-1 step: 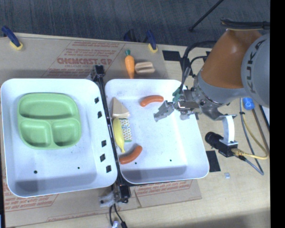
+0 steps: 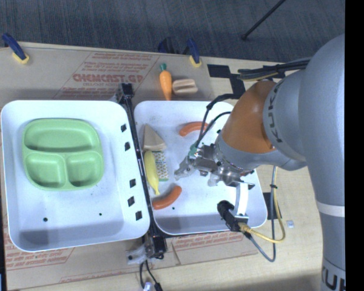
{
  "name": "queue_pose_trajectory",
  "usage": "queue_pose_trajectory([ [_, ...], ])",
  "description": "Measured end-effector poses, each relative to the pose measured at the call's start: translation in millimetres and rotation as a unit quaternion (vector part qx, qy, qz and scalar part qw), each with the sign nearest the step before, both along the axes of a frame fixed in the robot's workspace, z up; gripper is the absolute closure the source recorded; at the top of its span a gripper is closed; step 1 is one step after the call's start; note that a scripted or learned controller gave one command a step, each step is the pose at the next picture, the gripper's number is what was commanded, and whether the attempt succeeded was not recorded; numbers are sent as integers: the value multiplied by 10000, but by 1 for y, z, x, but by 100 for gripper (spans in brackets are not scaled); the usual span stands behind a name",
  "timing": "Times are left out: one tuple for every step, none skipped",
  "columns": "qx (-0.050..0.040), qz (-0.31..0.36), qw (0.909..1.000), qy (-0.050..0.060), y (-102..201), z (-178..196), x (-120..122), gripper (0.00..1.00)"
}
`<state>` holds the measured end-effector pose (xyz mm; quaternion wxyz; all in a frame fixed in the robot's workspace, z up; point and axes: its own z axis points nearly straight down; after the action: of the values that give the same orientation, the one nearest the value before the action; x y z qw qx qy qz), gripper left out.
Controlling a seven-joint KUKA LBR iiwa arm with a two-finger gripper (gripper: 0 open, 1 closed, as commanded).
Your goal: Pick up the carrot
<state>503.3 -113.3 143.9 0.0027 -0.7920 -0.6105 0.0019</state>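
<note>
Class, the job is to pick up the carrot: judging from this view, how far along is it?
Nothing looks done. The carrot lies on the cardboard behind the right bin, untouched. The hand hovers inside that bin near a sausage. Reaching, grasping and lifting the carrot are all left.

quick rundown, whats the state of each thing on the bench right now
carrot: lying outside the bins, behind the right bin
bread piece: beside the carrot, outside the bins
green tray: flat in the left bin
banana: lying in the right bin
two sausages: lying in the right bin
gripper: over the right bin, holding nothing visible
</note>
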Motion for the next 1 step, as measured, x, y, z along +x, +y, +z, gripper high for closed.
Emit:
queue_pose_trajectory([
  [0, -1224, 9925, 2, -87, -44, -28, 0],
])
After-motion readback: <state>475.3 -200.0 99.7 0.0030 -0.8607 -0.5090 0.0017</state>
